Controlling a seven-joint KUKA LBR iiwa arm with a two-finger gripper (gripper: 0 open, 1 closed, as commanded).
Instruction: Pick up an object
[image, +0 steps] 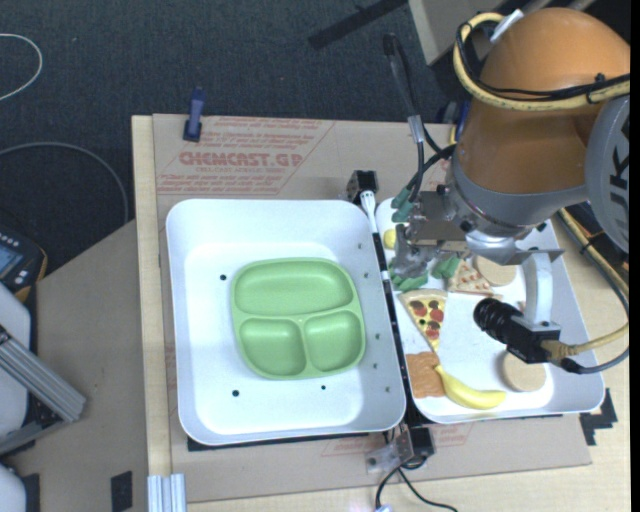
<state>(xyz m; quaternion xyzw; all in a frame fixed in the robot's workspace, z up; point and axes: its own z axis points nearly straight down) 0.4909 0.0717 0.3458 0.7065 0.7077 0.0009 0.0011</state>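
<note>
My gripper (412, 268) hangs low over the far left corner of the right bin (570, 395), close to the wall shared with the left bin. A small green toy (446, 268) lies right beside it, partly under the wrist. A pizza slice (428, 315) lies just in front of the gripper. Nearer the front are an orange-brown piece (422, 373), a yellow banana (470, 393) and a round beige cookie (523, 376). The arm's orange band (540, 90) and grey wrist hide the back of the bin.
The left bin (200, 380) holds a green three-compartment tray (297, 317) at its middle. A black cylinder with a cable (512, 332) sticks out from the arm above the right bin. Both bins rest on a cardboard sheet (250, 150).
</note>
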